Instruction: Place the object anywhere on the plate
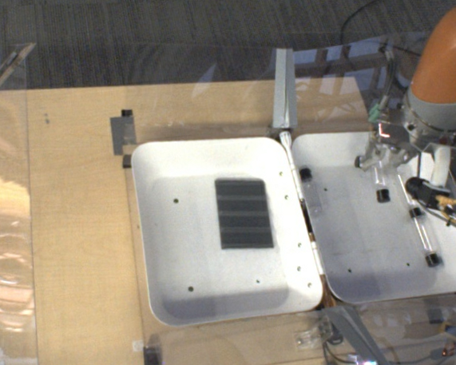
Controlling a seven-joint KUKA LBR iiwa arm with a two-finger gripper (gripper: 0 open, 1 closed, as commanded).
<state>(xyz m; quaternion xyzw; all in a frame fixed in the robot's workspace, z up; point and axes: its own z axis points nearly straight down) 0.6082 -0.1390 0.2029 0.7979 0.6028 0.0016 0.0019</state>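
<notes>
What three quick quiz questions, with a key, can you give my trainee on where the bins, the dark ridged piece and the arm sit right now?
1. True or false: the dark ridged rectangle lies in the right bin.
2. Over which bin does the gripper hang? A) left bin B) right bin C) neither
3. Fill in: the band above the arm's wrist is coloured ____.

Key: 1 false, it lies flat in the left bin. 2 B, near that bin's far right part. 3 orange.
</notes>
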